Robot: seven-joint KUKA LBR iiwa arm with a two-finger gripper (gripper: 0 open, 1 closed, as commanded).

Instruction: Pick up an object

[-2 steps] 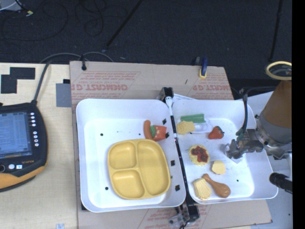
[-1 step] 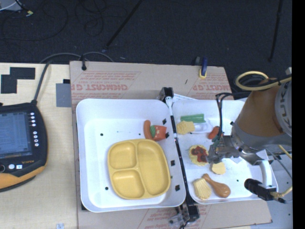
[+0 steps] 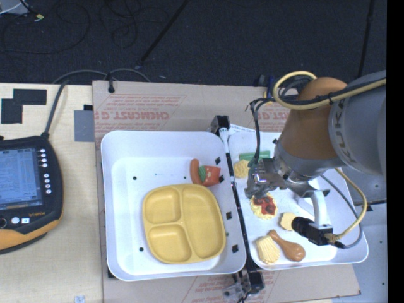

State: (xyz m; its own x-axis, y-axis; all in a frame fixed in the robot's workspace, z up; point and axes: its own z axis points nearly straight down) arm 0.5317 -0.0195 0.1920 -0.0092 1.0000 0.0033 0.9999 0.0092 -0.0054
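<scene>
My gripper (image 3: 258,185) hangs over the left part of the right bin (image 3: 353,255), pointing down. Directly below and in front of it lies a red and yellow toy food piece (image 3: 264,206). A small yellow piece (image 3: 241,168) lies just left of the gripper, and a green piece (image 3: 263,156) sticks out behind it. Nearer the front lie a brown drumstick (image 3: 288,245), a pale yellow ridged piece (image 3: 268,252) and a yellow lump (image 3: 288,221). The arm's wrist hides the middle of this bin.
The left bin (image 3: 120,169) holds a yellow divided plate (image 3: 183,223) and a red and orange toy (image 3: 205,173) by its right wall. A black ridge (image 3: 231,188) separates the bins. A teach pendant (image 3: 25,188) lies far left. Cables loop around the wrist (image 3: 297,87).
</scene>
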